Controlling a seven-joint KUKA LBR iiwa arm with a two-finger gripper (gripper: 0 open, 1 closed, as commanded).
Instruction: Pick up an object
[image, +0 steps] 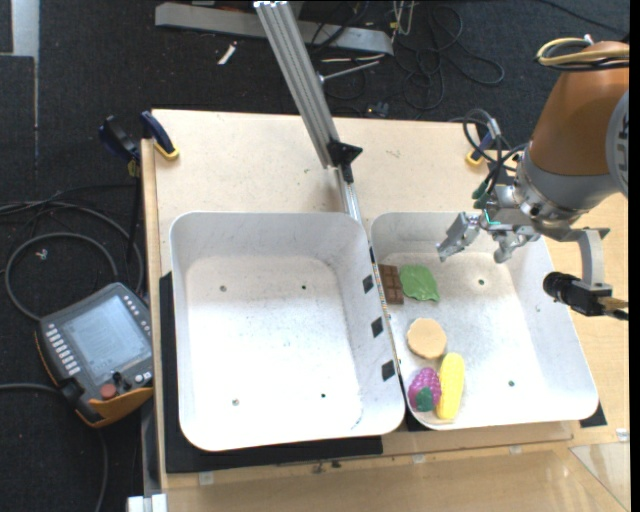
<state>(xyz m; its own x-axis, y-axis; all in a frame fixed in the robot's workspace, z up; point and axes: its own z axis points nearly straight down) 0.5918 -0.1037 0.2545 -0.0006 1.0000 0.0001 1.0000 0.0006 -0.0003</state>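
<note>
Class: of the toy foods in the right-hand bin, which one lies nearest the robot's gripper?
The green leaf-shaped piece, just beside the brown chocolate bar. It lies closest below the gripper; the round cookie, corn and grapes sit farther down.

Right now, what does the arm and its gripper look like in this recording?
The arm has a rounded, glossy orange shell over a grey wrist section. Below it sits a metallic grey two-finger gripper with slim, light-coloured fingers. Thin cables, one greenish, loop beside the wrist, and a small black cylindrical attachment sticks out on a grey bracket.
</note>
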